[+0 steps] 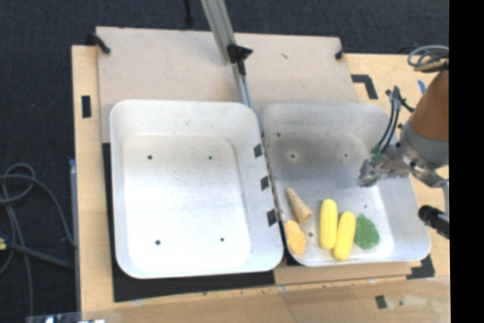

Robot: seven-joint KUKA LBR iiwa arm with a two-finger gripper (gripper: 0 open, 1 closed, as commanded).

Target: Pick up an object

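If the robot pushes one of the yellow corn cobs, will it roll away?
Probably a bit. The yellow corn cob looks rounded and smooth, so it could roll sideways. Its twin lies right beside it, and the bin wall is close, so it likely won't go far.

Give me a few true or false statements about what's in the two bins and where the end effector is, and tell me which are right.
1. Two yellow corn cobs lie side by side in the right bin. True.
2. The green piece lies in the left bin. False: it lies in the right bin, beside the corn.
3. The end effector is over the right bin. True.
4. The tan cone lies at the far edge of the right bin. False: it lies near the front, by the corn.
5. The end effector holds a corn cob. False: both cobs lie in the bin.
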